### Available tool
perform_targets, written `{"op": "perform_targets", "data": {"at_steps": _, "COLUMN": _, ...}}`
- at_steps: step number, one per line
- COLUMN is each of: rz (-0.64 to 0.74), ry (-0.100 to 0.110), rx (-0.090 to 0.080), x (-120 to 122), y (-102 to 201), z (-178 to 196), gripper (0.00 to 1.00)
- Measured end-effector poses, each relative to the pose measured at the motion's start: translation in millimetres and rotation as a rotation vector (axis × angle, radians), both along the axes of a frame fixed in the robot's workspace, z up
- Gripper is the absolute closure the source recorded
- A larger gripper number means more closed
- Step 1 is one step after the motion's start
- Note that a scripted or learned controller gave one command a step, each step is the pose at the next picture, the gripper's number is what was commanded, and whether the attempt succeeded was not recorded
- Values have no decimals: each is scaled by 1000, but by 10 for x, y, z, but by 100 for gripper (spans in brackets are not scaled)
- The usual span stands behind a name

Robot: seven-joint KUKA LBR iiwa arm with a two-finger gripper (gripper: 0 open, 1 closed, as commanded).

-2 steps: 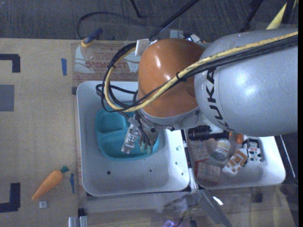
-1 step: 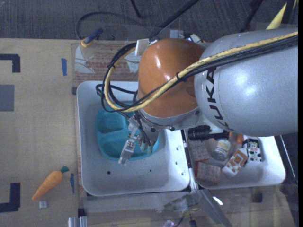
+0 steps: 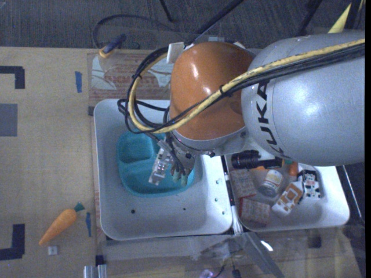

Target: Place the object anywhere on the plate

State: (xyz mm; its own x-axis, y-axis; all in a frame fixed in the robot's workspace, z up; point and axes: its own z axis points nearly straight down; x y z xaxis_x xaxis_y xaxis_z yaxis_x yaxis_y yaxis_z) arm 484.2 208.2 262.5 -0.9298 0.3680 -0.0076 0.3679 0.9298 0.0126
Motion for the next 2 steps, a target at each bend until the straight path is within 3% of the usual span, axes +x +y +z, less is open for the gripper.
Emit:
{"op": "perform_targets", "data": {"at_steps": 1, "rz": -309, "ry": 15, "rx": -7, "x": 36, "y": -428, "z": -403, "gripper": 100}}
{"op": "perform_targets", "data": {"at_steps": 2, "rz": -292, "ry": 14, "rx": -7, "x": -45, "y": -338, "z": -525, "gripper": 100}}
